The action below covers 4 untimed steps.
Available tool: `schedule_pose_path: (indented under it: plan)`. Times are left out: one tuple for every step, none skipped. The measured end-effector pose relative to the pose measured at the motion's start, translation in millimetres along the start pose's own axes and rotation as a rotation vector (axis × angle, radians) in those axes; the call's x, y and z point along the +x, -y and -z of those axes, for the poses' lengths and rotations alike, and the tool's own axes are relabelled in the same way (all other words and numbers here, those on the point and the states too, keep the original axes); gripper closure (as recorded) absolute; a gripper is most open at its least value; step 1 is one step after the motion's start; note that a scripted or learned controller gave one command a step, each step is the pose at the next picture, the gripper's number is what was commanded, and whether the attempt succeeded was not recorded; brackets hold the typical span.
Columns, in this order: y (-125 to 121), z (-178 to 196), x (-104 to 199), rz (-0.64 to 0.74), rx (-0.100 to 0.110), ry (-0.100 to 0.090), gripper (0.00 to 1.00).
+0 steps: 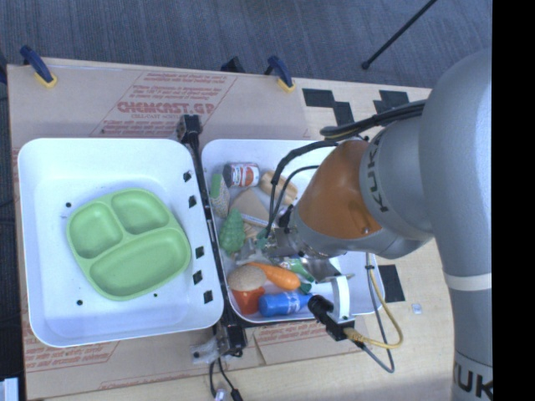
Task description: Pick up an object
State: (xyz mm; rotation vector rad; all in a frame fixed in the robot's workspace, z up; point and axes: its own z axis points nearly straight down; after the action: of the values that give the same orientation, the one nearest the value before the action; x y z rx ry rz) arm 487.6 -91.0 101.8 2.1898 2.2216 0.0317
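The right white bin [219, 159] holds a jumble of toy foods: a small red-labelled can [243, 175], a green leafy piece [231, 230], an orange carrot [279, 276], a blue bottle [285, 305], a round brown and red piece [247, 282] and a tan bread-like piece [251, 205]. The arm's orange band and grey wrist [338, 203] hang low over the middle of this bin. My gripper [280, 242] reaches down among the objects near the green piece and the carrot, mostly hidden by the wrist.
The left white bin [33, 224] holds a green divided plate [128, 242]. A black divider with clips [197, 215] runs between the bins. Cables [376, 324] trail from the wrist past the right bin's front edge. Cardboard lines the bench around both bins.
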Motion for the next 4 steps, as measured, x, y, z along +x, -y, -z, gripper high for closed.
schedule_pose_path:
  plan:
    - [0.9, 8.7, -8.4, -0.005, 0.005, 0.012, 1.0]
    - [1.1, 8.6, -8.4, -0.005, 0.005, 0.012, 0.0]
    - [11.6, -12.7, -1.2, -0.008, 0.036, -0.003, 0.0]
    - [10.9, -5.0, -0.2, -0.001, 0.042, -0.006, 1.0]
